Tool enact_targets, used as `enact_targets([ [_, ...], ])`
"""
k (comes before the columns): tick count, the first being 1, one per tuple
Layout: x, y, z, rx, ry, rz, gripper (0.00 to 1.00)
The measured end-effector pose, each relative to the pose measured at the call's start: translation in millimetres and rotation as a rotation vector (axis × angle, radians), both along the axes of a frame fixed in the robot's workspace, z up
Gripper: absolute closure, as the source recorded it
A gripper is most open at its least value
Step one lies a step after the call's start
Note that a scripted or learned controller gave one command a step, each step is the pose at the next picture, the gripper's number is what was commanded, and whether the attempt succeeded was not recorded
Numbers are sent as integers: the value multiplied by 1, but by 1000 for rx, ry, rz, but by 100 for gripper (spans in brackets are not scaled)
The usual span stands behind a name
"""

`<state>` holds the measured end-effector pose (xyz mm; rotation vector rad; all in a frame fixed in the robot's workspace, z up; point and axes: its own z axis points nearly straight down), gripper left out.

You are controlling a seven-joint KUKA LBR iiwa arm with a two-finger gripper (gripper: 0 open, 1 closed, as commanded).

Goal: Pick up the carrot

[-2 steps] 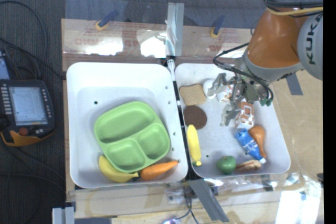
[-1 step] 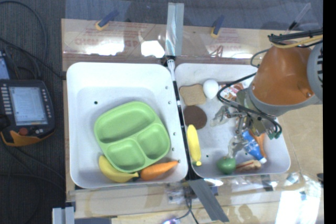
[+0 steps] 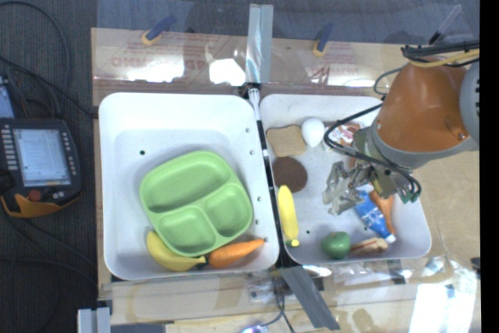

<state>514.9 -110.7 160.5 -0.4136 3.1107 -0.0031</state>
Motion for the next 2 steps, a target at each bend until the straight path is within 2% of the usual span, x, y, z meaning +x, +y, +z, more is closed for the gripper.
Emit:
enact_targets([
  [1, 38, -24, 151, -2, -11, 47, 100],
  [2, 36, -23, 145, 2, 0, 48, 0],
])
